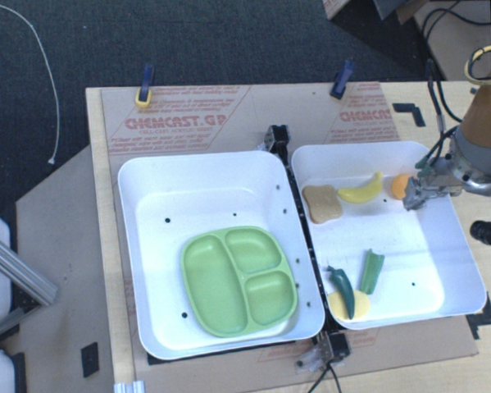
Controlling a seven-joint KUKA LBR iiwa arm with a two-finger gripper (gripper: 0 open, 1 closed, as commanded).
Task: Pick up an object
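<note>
Orange ball (pixel 400 185) in the right bin (pixel 448 300), far side, just beside the gripper (pixel 420 192), whether open or closed impossible to tell; near it a banana (pixel 362 191) and tan bread slice (pixel 321 203); green divided plate (pixel 237 280) in the left bin (pixel 149 238).

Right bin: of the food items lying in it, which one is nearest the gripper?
The small orange item, right beside the gripper at the right bin's far edge; the banana and bread lie farther left.
</note>
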